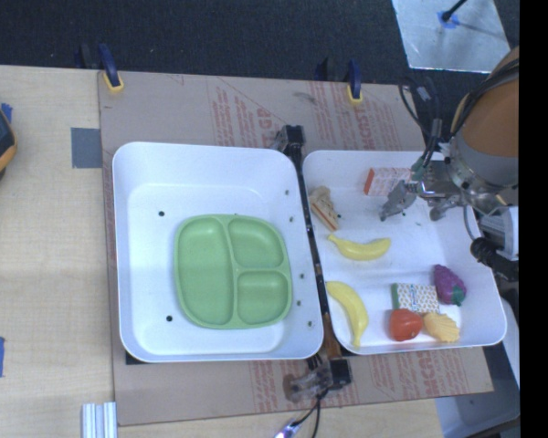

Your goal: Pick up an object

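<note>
No lettering can be read with any certainty. The brown cardboard sheet (pixel 256 117) under the two bins carries red printed wording in slanted lines, up and away from the hand (pixel 418 199) and along the sheet's near edge, but the letters are too blurred to make out. The small red-and-white packet (pixel 381 182) just beside the hand bears print that is likewise illegible
</note>
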